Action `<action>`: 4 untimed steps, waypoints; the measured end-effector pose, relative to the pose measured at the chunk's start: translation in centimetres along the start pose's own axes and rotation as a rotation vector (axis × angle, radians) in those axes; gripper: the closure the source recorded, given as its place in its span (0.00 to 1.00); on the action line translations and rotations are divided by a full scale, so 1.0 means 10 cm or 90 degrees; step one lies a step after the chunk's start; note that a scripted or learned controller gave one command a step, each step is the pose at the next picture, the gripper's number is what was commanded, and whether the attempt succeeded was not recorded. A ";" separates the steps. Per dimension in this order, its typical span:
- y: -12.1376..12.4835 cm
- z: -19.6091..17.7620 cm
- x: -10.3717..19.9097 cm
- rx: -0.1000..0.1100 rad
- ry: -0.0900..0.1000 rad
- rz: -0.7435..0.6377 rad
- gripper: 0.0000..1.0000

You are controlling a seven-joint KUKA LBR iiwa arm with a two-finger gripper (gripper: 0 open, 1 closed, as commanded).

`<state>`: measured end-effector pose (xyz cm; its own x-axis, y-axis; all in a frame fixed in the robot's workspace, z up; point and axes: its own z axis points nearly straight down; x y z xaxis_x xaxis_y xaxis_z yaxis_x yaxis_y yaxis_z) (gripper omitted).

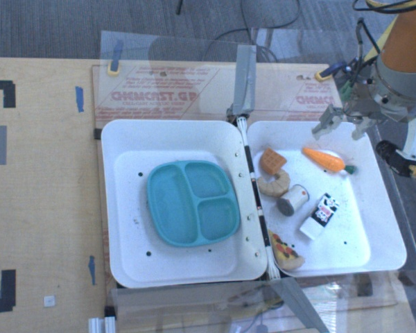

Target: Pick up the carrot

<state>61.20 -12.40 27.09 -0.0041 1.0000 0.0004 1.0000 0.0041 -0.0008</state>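
Carrot [324, 159] lying in right bin [381, 252], near its far rim. Jaws apart, poised above and just beyond. Risk: descending off-centre, nudging the tapered body aside, closing on nothing.

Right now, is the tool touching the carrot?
Apart. In the camera view the tool hangs above the right bin's far edge, and bare white bin floor shows between its fingertips and the carrot lying below it.
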 end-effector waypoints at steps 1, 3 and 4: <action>0.24 1.57 -0.54 -0.022 -0.007 -0.045 0.00; 0.48 1.72 -0.56 -0.009 -0.005 -0.138 1.00; 0.16 0.79 -0.28 -0.004 -0.002 -0.331 1.00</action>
